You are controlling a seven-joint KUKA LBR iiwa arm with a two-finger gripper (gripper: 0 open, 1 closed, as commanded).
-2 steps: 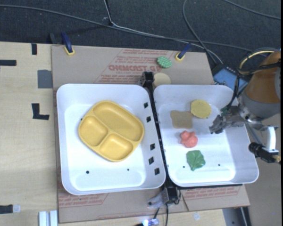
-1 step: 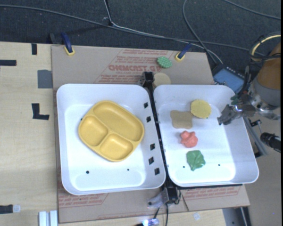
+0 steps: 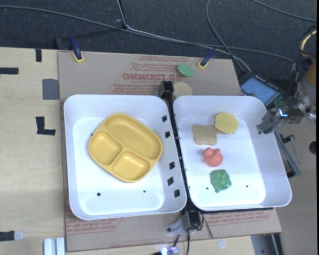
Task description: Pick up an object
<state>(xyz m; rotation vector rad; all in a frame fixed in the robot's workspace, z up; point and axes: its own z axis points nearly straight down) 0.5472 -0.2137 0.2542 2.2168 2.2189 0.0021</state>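
The right bin holds a yellow round piece, a tan flat piece, a red lumpy piece and a green leafy piece. My gripper hangs at the bin's right rim, to the right of the yellow piece and apart from all the pieces. Nothing shows between its tips. The arm comes in from the right edge of the view.
The left bin holds a yellow divided plate. Behind the bins, a green dotted disc and a pale disc lie on the cardboard. A blue device and cables sit at the back right.
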